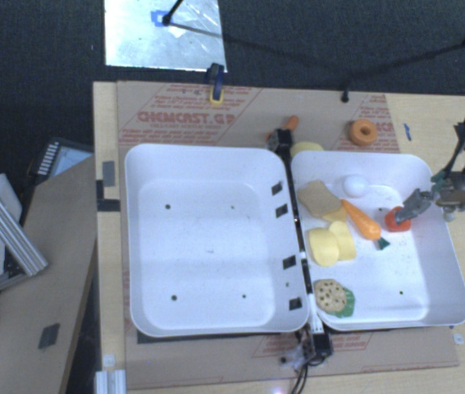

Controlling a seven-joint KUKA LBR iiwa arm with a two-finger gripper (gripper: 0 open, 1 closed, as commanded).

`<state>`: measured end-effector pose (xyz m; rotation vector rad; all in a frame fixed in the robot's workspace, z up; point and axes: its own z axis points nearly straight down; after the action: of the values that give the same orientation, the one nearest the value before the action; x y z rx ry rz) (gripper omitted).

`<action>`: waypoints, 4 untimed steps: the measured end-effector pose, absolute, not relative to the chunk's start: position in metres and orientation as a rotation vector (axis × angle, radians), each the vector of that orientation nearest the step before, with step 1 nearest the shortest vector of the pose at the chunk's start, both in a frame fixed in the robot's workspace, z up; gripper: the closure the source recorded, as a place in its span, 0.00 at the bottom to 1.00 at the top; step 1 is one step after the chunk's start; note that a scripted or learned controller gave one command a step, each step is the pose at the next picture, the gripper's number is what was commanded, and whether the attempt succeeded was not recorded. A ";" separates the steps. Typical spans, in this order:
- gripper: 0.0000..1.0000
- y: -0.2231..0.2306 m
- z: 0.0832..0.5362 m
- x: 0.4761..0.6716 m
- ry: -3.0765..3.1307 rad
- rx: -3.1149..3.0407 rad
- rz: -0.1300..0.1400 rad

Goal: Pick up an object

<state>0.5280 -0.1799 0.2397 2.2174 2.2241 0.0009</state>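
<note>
While the pincer (410, 209) hangs low over the right bin (429, 302), its spread I cannot tell; a red toy (397, 219) lies right at its tip, just right of the carrot (361, 219), the likely target.

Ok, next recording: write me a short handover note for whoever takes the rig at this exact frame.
Gripper: reaching into the right bin from its right side, at the red toy. I cannot tell whether it has hold of it.
Things: the right bin also has an orange carrot, a white egg, a tan slice, yellow pieces and a cookie. A doughnut lies on the bench behind it.
Done: nothing visibly lifted.
Left: confirm a grasp and lift one object.
</note>
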 end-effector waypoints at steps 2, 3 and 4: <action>0.00 -0.084 0.084 0.580 2.228 2.212 0.005; 0.00 -0.086 0.087 0.624 2.224 2.210 0.008; 1.00 -0.086 0.096 0.623 2.226 2.212 0.007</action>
<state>0.6229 -0.0860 0.0964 2.2119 2.2256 0.0065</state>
